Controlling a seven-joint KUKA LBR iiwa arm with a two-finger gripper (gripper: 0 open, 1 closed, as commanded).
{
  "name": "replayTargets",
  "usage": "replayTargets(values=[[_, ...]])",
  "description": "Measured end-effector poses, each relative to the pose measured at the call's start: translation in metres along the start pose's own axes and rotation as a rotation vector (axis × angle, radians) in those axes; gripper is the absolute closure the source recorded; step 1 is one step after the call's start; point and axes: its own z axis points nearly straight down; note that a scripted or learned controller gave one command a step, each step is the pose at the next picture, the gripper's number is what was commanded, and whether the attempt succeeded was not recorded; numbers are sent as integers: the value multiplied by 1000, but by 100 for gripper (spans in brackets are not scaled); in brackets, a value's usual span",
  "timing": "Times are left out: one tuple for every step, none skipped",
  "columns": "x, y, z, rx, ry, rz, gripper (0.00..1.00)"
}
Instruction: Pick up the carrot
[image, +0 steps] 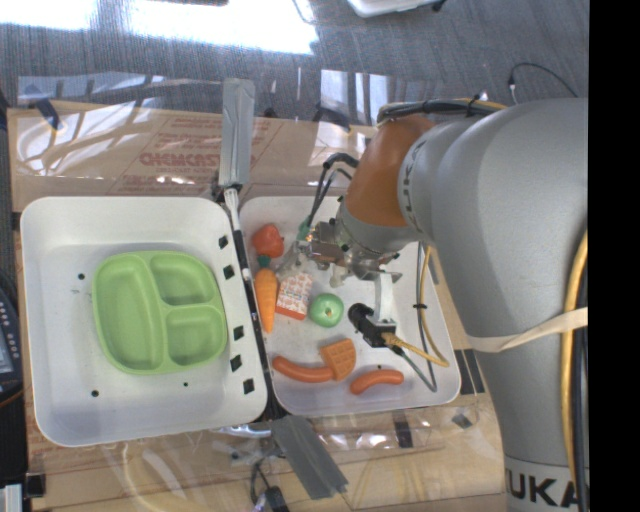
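Our claw (322, 247) hovers over the right bin (440, 385), and we cannot tell its state from this slanted view. The carrot (266, 299) lies down and to the view's left of it, near the bin's left wall, its long axis running up and down the frame. A green apple (326, 311) sits close by. The left bin (45, 300) holds a green tray (160, 312) on the cardboard-covered bench (120, 150).

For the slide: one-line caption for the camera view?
Arm's hand poised over right bin of toy food; carrot lies by its left wall.
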Motion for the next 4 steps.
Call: replayTargets(values=[[53,35,-91,0,0,-122,0],[89,40,-152,-1,-1,-318,0],[91,-32,-89,3,0,-476,0],[-2,-47,-136,-2,-2,-546,0]])
